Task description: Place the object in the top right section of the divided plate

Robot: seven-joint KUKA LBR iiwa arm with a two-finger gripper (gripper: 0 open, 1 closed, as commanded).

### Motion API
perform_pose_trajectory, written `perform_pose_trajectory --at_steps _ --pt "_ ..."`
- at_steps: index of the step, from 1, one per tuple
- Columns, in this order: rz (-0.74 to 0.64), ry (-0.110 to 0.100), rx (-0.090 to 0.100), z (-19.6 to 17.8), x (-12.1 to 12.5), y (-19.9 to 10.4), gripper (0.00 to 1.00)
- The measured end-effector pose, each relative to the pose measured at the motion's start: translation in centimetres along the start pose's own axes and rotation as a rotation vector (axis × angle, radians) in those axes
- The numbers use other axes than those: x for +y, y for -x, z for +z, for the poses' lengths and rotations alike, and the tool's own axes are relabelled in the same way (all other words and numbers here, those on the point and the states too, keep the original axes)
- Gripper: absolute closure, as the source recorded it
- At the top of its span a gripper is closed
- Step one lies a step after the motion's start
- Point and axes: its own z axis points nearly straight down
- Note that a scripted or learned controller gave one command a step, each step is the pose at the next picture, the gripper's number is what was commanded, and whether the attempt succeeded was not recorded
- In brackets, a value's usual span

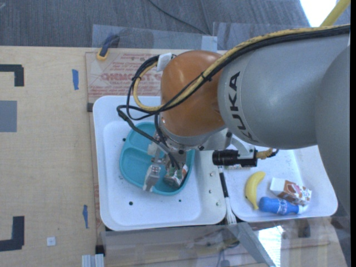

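Note:
A blue divided plate (133,163) lies in the left white bin (111,204). My gripper (164,177) hangs low over the plate's right half, under the orange wrist band. Its fingers (151,178) stand apart, with blue plate showing between them, so it looks open. A small colourful object (179,176), with green and red on it, rests in the plate right beside the right-hand finger. Whether the finger touches it is unclear. The arm hides the plate's upper right part.
The right bin (328,204) holds a yellow banana (254,188), a blue bottle (278,206) and a small brown-and-white packet (293,191). A black cylinder (233,158) juts from the wrist over the wall between the bins. Wooden bench lies to the left.

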Motion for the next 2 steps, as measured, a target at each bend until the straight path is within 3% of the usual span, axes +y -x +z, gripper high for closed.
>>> perform_pose_trajectory --at_steps 1,2 --pt "0.080 0.000 0.000 0.6 2.4 -2.4 0.00" --pt "0.219 0.002 -0.004 -12.3 2.2 -1.6 0.00"
